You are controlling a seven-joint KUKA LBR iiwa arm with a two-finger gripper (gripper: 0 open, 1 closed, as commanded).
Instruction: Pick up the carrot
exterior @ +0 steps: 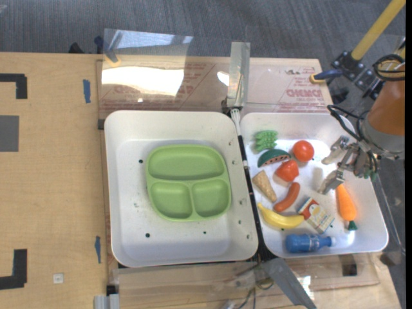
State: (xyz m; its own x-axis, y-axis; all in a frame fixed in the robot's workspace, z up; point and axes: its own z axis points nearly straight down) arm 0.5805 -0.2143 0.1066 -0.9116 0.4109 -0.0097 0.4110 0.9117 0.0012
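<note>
The carrot (pixel 346 203), orange with a small green top, lies near the right wall of the right bin (pixel 376 237), its green end toward the front. My gripper (pixel 333 168) hovers just beyond the carrot's upper end, a little to its left. Its two metal fingers (pixel 335 152) are spread open, with nothing between them. The arm's orange band sits at the frame's right edge.
Left of the carrot are a small carton (pixel 317 214), a banana (pixel 280 216), a sausage (pixel 287 197), a tomato (pixel 302 150), broccoli (pixel 264 138) and a blue bottle (pixel 308 242). A green divided plate (pixel 188 180) sits in the left bin (pixel 122 172).
</note>
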